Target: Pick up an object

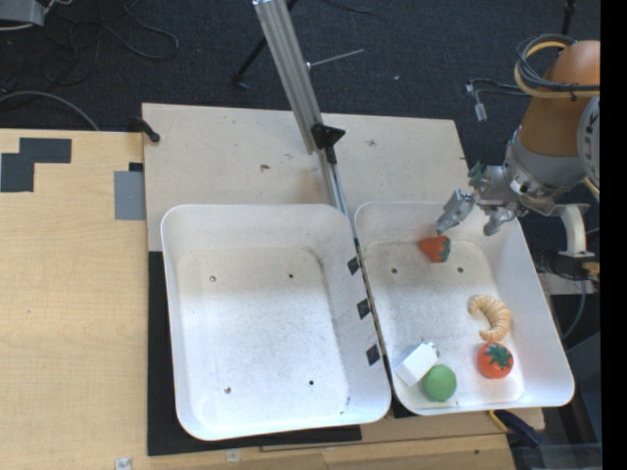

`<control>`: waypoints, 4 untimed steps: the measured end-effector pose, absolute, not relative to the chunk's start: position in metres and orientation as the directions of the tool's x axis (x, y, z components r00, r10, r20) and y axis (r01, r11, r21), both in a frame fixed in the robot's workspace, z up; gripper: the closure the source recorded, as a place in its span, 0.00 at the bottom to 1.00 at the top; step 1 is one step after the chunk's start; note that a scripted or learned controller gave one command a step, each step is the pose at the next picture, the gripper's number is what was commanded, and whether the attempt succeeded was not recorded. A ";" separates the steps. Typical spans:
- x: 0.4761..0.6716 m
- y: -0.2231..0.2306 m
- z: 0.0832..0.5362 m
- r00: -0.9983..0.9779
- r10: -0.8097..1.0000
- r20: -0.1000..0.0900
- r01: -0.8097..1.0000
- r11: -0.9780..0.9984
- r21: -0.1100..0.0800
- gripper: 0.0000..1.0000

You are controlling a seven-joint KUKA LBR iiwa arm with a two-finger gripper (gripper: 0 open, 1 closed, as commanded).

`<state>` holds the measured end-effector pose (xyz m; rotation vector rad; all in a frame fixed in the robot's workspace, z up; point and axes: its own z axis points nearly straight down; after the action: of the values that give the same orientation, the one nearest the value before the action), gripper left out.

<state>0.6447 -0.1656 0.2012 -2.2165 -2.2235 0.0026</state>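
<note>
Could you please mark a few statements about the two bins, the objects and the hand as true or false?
1. All the objects lie in the right bin. True.
2. The hand is clamped on the green ball. False: its fingers are spread, with nothing between them, above the far end of the right bin, and the green ball lies at the near end.
3. The white block touches the green ball. True.
4. The red tomato toy sits in the left bin. False: it sits in the right bin, just near the tan curled piece.
5. A small red and green object lies just below the hand. True.
</note>
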 end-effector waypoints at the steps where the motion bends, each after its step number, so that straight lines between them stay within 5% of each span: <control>1: 0.645 -0.165 0.201 -0.004 1.000 0.000 1.000 0.004 -0.003 0.00; 3: 0.642 -0.165 0.089 -0.001 1.000 0.001 1.000 0.001 -0.004 0.00; 4: 0.643 -0.166 0.101 -0.001 1.000 0.000 1.000 0.001 -0.003 1.00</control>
<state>0.6427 -0.1656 0.1013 -2.2187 -2.2212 0.0026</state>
